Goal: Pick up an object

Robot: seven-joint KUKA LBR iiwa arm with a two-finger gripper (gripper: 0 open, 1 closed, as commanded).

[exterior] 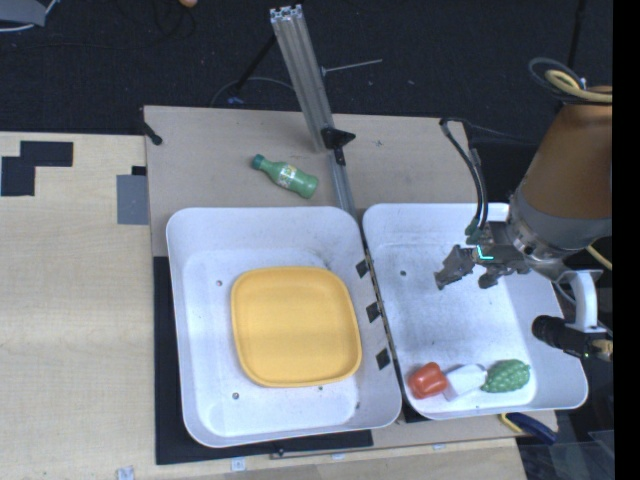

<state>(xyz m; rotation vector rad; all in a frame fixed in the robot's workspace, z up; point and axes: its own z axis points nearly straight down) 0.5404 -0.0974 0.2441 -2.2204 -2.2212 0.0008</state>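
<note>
Three small objects lie along the front of the right bin [440, 228]: a red one [428, 379], a white one [466, 380] and a knobbly green one [506, 375]. My gripper [468, 270] hangs over the middle of that bin, well behind these objects and apart from them. Its two dark fingers stand open with nothing between them. The grey arm with its orange band comes in from the right edge.
A yellow square plate [295, 325] lies in the left bin [190, 268]. A green bottle [286, 175] lies on the bench behind the bins. An aluminium rail [308, 68] slants down to the gap between the bins. Black clips sit on the shared bin wall.
</note>
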